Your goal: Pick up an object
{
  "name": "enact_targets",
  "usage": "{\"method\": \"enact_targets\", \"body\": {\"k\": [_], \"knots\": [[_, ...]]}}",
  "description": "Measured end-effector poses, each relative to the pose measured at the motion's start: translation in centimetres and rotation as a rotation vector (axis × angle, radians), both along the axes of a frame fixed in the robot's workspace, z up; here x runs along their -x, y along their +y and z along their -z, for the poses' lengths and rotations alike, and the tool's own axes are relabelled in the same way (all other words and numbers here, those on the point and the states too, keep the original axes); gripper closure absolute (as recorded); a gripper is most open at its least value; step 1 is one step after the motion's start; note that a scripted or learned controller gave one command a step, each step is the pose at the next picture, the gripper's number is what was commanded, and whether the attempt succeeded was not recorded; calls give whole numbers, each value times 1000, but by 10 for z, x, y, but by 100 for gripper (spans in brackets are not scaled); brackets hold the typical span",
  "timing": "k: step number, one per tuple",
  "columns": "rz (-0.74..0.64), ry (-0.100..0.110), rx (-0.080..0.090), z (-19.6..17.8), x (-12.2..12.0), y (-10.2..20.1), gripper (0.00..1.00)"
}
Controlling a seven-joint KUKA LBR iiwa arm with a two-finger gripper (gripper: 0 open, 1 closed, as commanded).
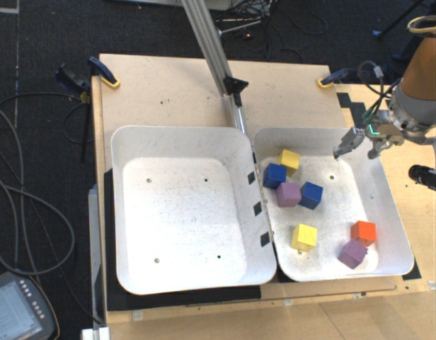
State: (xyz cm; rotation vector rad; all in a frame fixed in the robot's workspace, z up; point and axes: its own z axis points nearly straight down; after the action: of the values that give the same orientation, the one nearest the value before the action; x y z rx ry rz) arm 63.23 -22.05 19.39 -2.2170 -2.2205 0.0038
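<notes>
The right bin holds several small cubes. A yellow cube lies near its back, with a blue cube beside it, a purple cube and another blue cube in the middle. Nearer the front are a yellow cube, an orange cube and a purple cube. My gripper hangs over the bin's back right corner, open, fingers spread with nothing between them. It stands well right of the yellow cube at the back.
The left bin lies beside the right one on the wooden bench. A slanted metal pole runs down to the gap between the bins. Clamps sit at the bench's back corners.
</notes>
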Motion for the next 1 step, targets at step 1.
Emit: {"method": "enact_targets", "body": {"k": [1], "knots": [[-2,-4,2,-3,-1,0,0]]}}
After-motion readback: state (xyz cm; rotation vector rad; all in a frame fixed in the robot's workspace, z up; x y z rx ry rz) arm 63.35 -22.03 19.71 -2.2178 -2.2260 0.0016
